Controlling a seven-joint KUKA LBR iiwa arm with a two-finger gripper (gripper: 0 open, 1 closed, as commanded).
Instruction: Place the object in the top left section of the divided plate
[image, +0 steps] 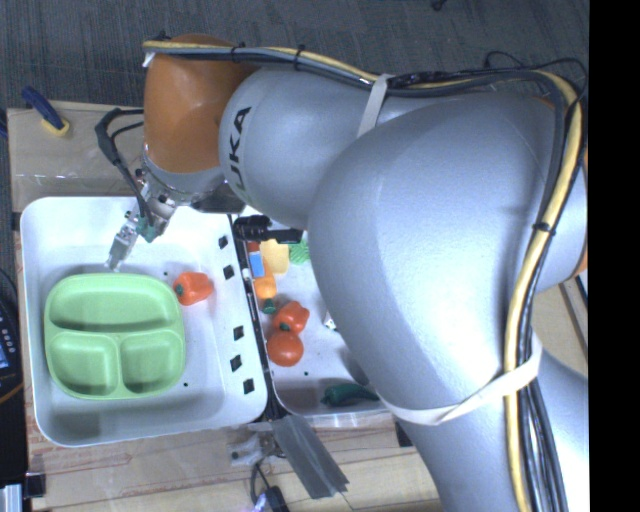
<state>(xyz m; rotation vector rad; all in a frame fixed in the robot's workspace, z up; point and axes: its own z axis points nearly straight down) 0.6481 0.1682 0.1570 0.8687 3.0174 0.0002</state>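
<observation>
Grey metal arm with an orange band (400, 250) covers the right white bin (330, 385) and reaches over the left shallow white bin (60, 225); a pale green divided plastic plate (115, 335) lies in that left bin; a small orange pepper-shaped toy (193, 288) lies on the bin floor just beside the plate's upper right edge; the gripper (122, 245) hangs above the plate's top rim, its state too small to tell.
</observation>
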